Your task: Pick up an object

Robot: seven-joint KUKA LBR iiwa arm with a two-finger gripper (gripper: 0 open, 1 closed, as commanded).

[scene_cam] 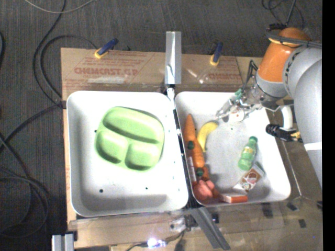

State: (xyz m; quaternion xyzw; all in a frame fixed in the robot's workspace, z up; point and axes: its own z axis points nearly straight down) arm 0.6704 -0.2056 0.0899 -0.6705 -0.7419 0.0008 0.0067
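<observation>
My gripper [232, 112] hangs over the far part of the right bin [272, 140], open, with nothing between its fingers. A yellow banana [205, 134] lies just left of and below it, apart from the fingers. Along the bin's left wall lie a long orange carrot [189, 127] and a second carrot [198, 156]. A green bottle [247, 153] rests right of centre. A small printed carton [251, 178], a flat orange and white box [234, 197] and a red lumpy item [205, 189] sit near the front edge.
The left bin [84, 187] holds a green compartment tray [131, 138]. An upright metal post [173, 56] stands behind the gap between the bins. Two clamps [106, 47] [215, 53] pin the cardboard at the back. The arm [280, 61] enters from the right.
</observation>
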